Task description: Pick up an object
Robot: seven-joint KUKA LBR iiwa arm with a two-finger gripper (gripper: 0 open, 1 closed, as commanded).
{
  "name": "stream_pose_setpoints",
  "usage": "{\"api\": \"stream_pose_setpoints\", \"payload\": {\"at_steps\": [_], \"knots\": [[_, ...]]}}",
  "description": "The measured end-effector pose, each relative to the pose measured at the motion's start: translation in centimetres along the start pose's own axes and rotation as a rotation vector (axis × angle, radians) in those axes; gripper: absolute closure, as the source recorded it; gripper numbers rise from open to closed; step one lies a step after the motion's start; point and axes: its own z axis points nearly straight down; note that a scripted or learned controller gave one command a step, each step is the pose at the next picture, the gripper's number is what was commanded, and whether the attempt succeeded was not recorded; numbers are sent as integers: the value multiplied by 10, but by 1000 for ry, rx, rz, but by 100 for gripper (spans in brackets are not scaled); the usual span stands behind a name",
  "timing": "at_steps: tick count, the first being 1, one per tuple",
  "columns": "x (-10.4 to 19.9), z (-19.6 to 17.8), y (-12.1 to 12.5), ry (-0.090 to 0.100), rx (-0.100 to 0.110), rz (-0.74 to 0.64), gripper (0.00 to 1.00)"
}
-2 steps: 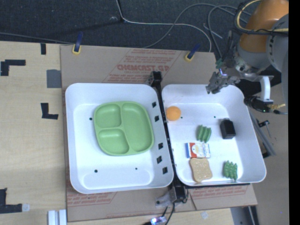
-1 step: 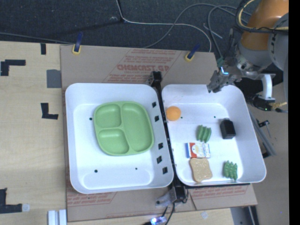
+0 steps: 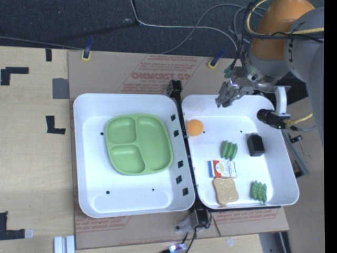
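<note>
My gripper [image 3: 226, 99] hangs over the far rim of the right bin [image 3: 239, 121], fingers pointing down, with nothing visible between them. Below it in that bin lie an orange ball [image 3: 195, 127] near the left wall, a green bean pod [image 3: 229, 150] in the middle, a small black block [image 3: 255, 144] to the right, a red, white and blue packet [image 3: 222, 168], a slice of toast [image 3: 226, 191] near the front, and a green leafy piece [image 3: 258, 191] at the front right. The gripper is well above and behind all of them.
The left bin [image 3: 89, 141] holds a green divided plate [image 3: 139, 143]. A black divider strip [image 3: 181, 141] runs between the two bins. The arm's orange band [image 3: 276, 25] and cables fill the upper right. Cardboard lies under the bins.
</note>
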Motion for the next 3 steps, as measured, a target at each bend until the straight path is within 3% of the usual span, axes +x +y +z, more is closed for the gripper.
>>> {"api": "stream_pose_setpoints", "payload": {"at_steps": [2, 3], "knots": [[115, 14, -17, 0, 1, -1, 100], [159, 10, -22, 0, 1, -2, 100]]}}
